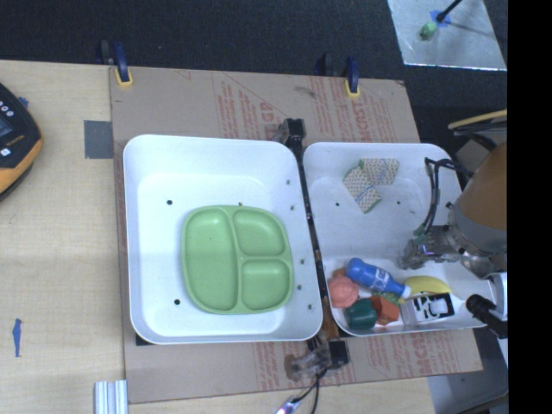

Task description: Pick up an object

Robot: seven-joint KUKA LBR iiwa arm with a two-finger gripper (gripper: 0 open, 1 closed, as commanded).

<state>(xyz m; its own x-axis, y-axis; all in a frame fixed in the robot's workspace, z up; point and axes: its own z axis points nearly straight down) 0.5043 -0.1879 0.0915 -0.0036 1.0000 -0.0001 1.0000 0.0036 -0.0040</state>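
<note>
The right bin [328,175] holds a patterned cloth packet [369,181] near its far side. Along its near edge lie a blue bottle [377,278], a red-orange lump [343,291], a dark green piece [361,315], a yellow object [427,285] and a black-and-white item [429,307]. My gripper [424,251] hangs low at the right side of this bin, just above and right of the blue bottle and close over the yellow object. Nothing is visibly held in it.
The left bin [147,231] carries a green divided plate [236,259]. An orange and black device [13,141] lies at the bench's left edge. Clamps [350,74] pin the cardboard at the back. The arm's body [483,205] covers the right bin's right rim.
</note>
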